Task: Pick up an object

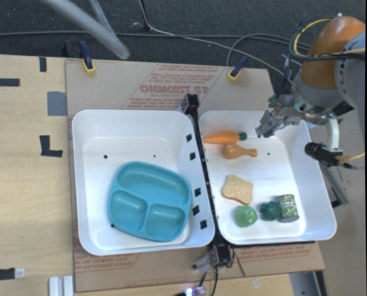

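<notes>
Just left of the gripper, a carrot lies in the right bin.
Its long axis points roughly toward the gripper, leafy end nearest, close beside it; whether the gripper is open, I cannot tell.

A: The two white bins look like smooth plastic with a soft sheen, and the teal divided tray, well left of the pincer, looks like glossy moulded plastic.

B: And what's under them?

A: Matt brown cardboard with red print, on a pale wood-grain worktop.

B: The toy food below the pincer?

A: The carrot and green ball look like smooth plastic. The bread slice seems rougher. The arm's orange band is glossy.
</notes>
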